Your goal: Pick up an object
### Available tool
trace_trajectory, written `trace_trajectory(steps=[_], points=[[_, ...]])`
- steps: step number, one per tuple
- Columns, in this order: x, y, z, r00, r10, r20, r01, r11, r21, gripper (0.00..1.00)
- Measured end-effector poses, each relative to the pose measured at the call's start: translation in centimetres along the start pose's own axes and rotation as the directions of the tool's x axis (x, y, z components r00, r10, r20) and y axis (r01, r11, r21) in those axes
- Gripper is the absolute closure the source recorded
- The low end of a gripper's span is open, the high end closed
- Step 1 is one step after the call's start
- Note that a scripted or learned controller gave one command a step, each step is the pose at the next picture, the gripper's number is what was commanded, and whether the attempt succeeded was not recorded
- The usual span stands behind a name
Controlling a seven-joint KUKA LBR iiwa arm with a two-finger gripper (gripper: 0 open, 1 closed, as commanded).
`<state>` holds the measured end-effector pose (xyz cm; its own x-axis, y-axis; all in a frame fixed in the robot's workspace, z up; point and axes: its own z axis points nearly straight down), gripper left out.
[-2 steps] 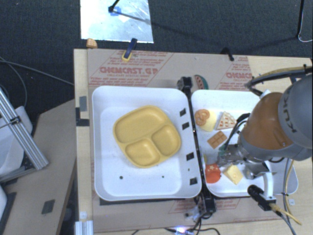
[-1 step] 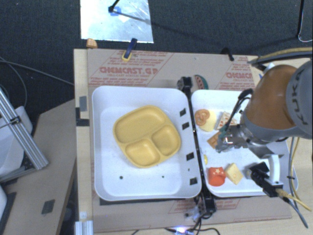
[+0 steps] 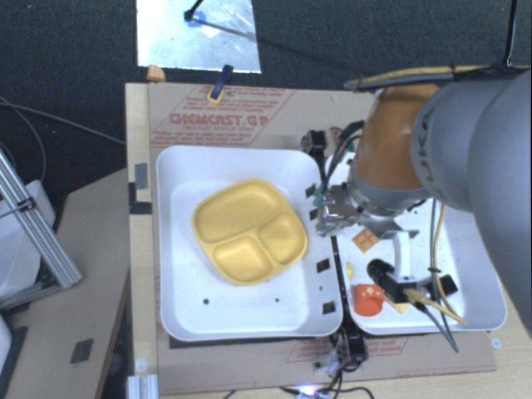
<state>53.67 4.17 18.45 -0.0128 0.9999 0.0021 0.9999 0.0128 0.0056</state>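
From the overhead camera I see the grey arm (image 3: 465, 140) hanging over the right white bin (image 3: 475, 299), its bulk covering most of that bin's far half. The end effector (image 3: 334, 213) sits low by the wall shared with the left white bin (image 3: 179, 306). I cannot tell whether it is apart or together (the wrist hides it), and I see nothing clamped in it.

There are three candidates:
- a small red rounded object (image 3: 368, 299) near the right bin's near-left corner
- a small tan square block (image 3: 363, 240) beyond it, close to the end effector
- a yellow three-compartment plastic plate (image 3: 249, 231) in the middle of the left bin

I judge this to be the approach step, with nothing lifted yet. The next move calls for centring over the tan block, the closest piece, and descending squarely, clear of the bin wall.
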Motion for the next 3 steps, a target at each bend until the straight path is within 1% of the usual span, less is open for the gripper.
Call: trace_trajectory(steps=[1, 2, 3], points=[[-0.6, -0.2, 0.0, 1.000, 0.010, 0.002, -0.010, 1.000, 0.005, 0.00], [16.4, 1.5, -9.8, 1.000, -0.006, -0.006, 0.006, 1.000, -0.007, 0.00], [19.6, -3.7, -12.1, 1.000, 0.004, 0.000, -0.004, 1.000, 0.005, 0.00]])
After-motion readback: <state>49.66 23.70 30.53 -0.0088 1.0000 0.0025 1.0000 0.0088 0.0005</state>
